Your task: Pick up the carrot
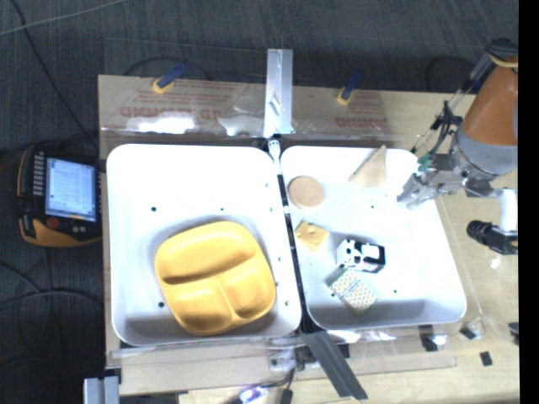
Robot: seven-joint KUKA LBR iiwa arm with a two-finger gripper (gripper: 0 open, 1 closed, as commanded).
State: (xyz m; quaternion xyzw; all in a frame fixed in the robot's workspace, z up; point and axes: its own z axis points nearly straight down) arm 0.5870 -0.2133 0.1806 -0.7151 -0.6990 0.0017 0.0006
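Now the gripper [418,188] hangs over the right bin [450,297], at its far right side; whether it is open or closed I cannot tell. Near it, inside this bin, lies a pale tapered piece [370,168], maybe the carrot.

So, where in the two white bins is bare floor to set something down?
Left white bin: the back half, behind the yellow divided plastic tray. Right white bin: the patch right of the black-and-white object. Crowded near the divider: round tan disc, small yellow block.
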